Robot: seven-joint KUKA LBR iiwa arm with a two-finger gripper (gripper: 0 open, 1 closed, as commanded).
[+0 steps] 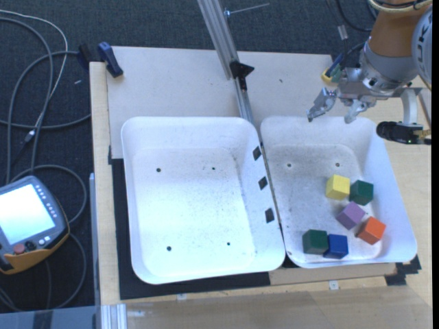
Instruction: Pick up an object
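The surface (171, 81) carries two white bins. Six blocks (346, 214) cluster toward the right bin's (391, 184) near right corner; the gripper (335, 110) hangs over its far edge, fingers spread and grasping nothing.

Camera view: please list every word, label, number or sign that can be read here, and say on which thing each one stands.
No text can be read in this view.
Pendant: its screen is lit but washed out to a blank glow.
Blocks: plain coloured faces, without marks.
Bins: dark specks and holes, no print.
Arm: no label that can be made out.
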